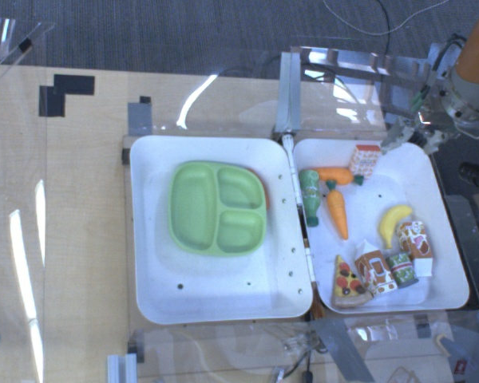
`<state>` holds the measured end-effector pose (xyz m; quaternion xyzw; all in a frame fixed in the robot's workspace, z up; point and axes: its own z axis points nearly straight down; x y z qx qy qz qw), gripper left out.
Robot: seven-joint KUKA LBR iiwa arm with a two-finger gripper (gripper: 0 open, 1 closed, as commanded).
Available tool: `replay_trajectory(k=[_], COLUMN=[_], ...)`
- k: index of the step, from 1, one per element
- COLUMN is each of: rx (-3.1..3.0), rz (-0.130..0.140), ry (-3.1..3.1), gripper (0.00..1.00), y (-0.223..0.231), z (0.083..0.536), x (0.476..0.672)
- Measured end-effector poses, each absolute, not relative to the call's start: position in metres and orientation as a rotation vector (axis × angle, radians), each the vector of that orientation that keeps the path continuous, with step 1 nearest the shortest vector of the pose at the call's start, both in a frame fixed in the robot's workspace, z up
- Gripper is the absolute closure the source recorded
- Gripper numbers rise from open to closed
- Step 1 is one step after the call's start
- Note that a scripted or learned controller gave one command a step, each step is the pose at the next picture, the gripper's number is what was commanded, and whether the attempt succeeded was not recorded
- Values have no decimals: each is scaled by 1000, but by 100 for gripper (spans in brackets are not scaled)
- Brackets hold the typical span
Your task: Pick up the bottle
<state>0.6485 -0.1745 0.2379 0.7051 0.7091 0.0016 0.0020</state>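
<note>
The green bottle [309,197] lies in the right bin [447,214], hard against its left wall, with its cap toward the front. My gripper [409,138] hangs over that bin's far right corner, well to the right of the bottle and beyond it. Its fingers are spread open and nothing sits between them. A small milk carton [365,161] is the closest object to the gripper.
Two carrots [337,212] lie just right of the bottle, one nearly touching its top. A banana [393,222], several small cartons [395,266] and a pizza slice [347,280] fill the front right. The left bin [152,278] holds a green divided plate [217,207].
</note>
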Motion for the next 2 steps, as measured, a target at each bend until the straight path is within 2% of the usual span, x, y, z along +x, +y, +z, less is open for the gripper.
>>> replay_trajectory(k=[1,2], rx=[2082,1940], rz=[4,4], ry=[2347,2468], gripper=[0,0], y=[-176,-115], z=[163,128], x=[580,528])
